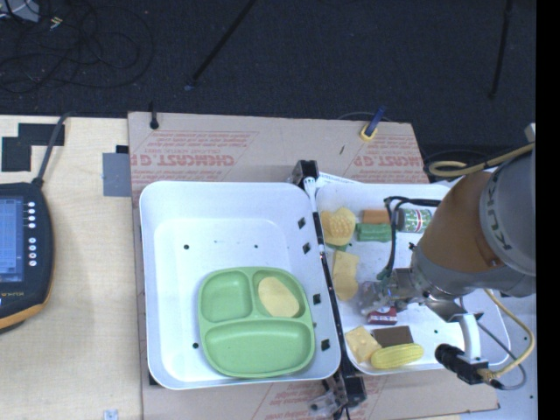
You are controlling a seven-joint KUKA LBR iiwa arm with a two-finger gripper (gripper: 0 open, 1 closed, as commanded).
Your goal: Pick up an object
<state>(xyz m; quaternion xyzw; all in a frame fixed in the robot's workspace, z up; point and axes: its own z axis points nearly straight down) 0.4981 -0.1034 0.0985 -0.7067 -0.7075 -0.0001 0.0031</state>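
Observation:
My gripper (381, 301) is low in the right bin (395, 197), at its middle, with the grey and orange arm (477, 234) reaching in from the right. Small toy foods lie around it. A yellow wedge (346, 275) is just to its left. Below it lie a brown block (391, 336), a yellow block (360, 343) and a corn cob (397, 355). Farther back lie a yellow knobbly piece (339, 226), an orange block (374, 217), a green block (374, 233) and a can (415, 220). Something small, red and white, lies right under the gripper.
The left bin (219, 208) holds a green divided plate (254, 344) with a yellow piece (279, 298) in its upper right compartment. A black divider (317, 261) runs between the bins. A handheld pendant (22, 248) lies at the far left of the bench.

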